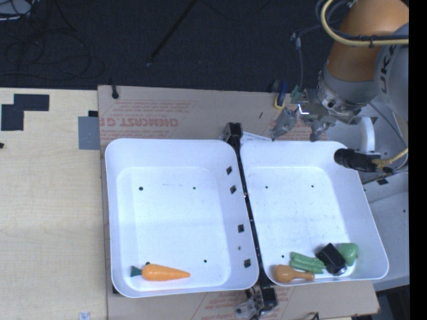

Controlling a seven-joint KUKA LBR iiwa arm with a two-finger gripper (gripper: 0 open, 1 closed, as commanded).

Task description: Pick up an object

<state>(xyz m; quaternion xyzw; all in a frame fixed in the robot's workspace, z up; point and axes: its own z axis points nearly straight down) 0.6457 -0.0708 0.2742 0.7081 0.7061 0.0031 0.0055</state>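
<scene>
Camera view: carrot [164, 272] lies left-right (tip rightward); pincer [298, 124] fingers spread, gripping nothing.

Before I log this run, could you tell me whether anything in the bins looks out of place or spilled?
Nothing stands out. The carrot lies in the left bin; the other items are bunched in the right bin's near corner.

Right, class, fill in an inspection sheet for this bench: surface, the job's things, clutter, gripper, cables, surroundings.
Surface: two white bins, left bin and right bin, on cardboard.
Job's things: carrot at the left bin's near edge; pear, green pods, black block and green piece bunched in the right bin's near corner.
Clutter: nothing seen.
Gripper: gripper above the right bin's far rim, holding nothing.
Cables: yellow hose looped at the arm.
Surroundings: wooden bench, dark floor behind.
</scene>
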